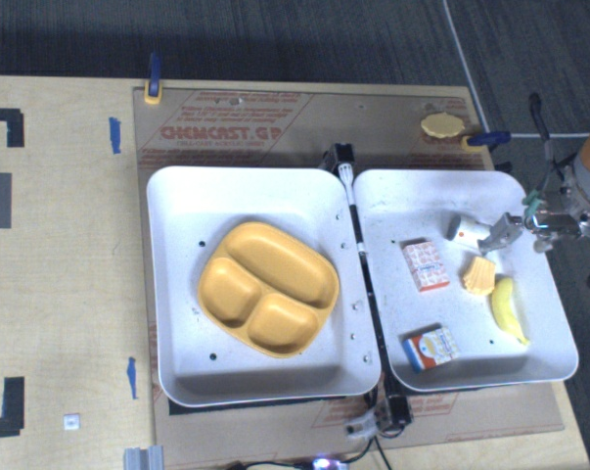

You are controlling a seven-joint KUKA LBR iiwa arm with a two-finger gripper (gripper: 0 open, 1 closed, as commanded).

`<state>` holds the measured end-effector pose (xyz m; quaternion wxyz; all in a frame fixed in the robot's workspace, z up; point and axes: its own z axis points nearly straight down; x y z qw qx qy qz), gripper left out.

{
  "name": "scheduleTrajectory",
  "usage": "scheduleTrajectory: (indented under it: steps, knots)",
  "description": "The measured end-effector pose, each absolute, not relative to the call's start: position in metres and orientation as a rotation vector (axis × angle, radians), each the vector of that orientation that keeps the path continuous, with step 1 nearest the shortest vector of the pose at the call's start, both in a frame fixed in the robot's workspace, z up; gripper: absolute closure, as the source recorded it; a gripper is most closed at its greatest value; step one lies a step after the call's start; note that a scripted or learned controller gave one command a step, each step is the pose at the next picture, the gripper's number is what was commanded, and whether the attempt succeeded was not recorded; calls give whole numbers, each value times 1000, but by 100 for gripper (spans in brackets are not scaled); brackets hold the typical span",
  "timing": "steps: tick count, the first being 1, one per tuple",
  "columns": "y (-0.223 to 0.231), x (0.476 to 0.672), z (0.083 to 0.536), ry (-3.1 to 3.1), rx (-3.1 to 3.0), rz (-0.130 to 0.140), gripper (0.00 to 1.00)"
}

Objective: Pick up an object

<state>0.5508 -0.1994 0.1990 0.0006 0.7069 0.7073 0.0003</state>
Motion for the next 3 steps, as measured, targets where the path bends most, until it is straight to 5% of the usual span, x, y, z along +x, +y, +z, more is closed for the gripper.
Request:
scheduleTrajectory:
  steps: [1,2,3]
  knots:
    - [-209,535,96,2223,2218,4,0]
    - [-210,536,105,2219,2218,5,100]
    - [-135,503,205,2222,2218,2,100]
